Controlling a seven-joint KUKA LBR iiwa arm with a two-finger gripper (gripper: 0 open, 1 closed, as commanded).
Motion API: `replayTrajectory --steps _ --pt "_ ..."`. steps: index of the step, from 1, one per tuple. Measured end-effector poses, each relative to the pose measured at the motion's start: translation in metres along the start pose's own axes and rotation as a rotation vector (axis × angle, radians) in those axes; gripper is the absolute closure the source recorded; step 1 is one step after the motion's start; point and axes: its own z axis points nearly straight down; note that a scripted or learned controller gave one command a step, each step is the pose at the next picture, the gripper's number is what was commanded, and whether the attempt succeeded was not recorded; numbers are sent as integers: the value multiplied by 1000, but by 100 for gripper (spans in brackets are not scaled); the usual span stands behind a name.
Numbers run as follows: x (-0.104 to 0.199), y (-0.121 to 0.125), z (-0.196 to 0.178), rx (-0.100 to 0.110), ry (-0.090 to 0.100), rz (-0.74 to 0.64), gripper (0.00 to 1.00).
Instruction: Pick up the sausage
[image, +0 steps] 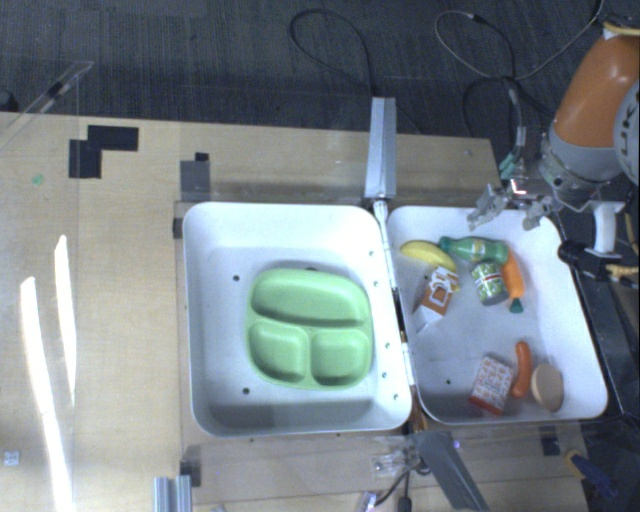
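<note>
The sausage (521, 368) is a short orange-red link lying near the front right of the right bin (450, 360). It rests between a red-and-white packet (492, 384) and a round tan piece (547, 385). My gripper (508, 211) hangs over the back rim of the right bin, well behind the sausage. Its fingers are spread open with nothing between them.
Toward the back of the right bin lie a banana (428, 254), a green bottle (472, 247), a green can (489, 281), a carrot (513, 279) and an orange-and-white carton (435, 294). The left bin (215, 300) holds a green divided tray (308, 325). A metal bar (381, 150) stands behind the bins.
</note>
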Motion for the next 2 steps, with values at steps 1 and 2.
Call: replayTrajectory --steps 1,2 --pt "-17 -107 27 -1 0 -27 0" --pt "-32 -165 122 -7 -3 -123 0"
